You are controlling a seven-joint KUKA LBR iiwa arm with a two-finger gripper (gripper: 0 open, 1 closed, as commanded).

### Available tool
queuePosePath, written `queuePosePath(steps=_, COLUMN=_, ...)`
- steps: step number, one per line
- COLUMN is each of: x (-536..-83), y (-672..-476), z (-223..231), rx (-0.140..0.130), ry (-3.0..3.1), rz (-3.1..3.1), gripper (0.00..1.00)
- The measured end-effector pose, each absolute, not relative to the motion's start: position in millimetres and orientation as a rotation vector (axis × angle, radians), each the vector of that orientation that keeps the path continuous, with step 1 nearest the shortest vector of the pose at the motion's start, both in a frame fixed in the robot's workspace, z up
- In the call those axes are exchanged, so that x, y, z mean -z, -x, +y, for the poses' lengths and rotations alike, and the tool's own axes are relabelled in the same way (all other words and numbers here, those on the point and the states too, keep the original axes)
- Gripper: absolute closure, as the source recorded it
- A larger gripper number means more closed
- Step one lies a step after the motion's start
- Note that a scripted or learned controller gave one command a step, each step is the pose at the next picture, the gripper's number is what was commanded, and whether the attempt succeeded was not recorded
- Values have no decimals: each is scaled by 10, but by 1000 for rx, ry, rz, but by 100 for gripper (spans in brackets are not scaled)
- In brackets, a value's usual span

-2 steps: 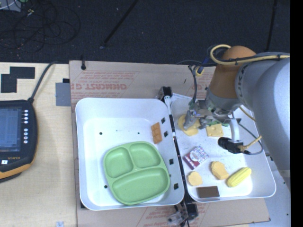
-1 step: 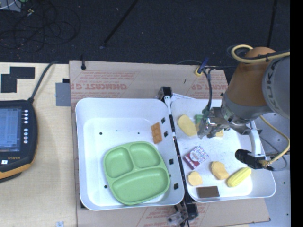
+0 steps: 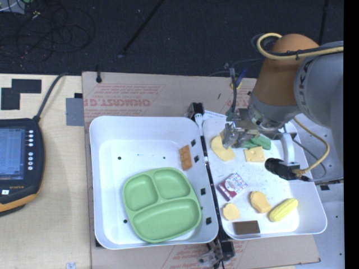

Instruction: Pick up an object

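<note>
Brown block (image 3: 245, 227) unlabelled; cardboard (image 3: 132, 101) reads "CHEMCRZT".

Hidden or unclear: we cannot tell how the gripper (image 3: 230, 140) fingers stand, for the wrist masks them. The arm (image 3: 314, 88) runs off the right edge. The green block (image 3: 259, 143) lies partly under the wrist. The handheld screen (image 3: 17, 164) is cut by the left edge, its display too small to read. Print on the red packet (image 3: 231, 186) is illegible.
</note>
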State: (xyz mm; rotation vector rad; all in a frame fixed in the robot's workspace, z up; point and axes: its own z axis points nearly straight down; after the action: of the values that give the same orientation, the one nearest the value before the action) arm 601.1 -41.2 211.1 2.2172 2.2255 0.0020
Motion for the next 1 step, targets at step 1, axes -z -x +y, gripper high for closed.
queuePosePath(steps=1, x=-2095, y=-5991, z=-428, rx=3, ry=-2223, rz=2224, gripper=0)
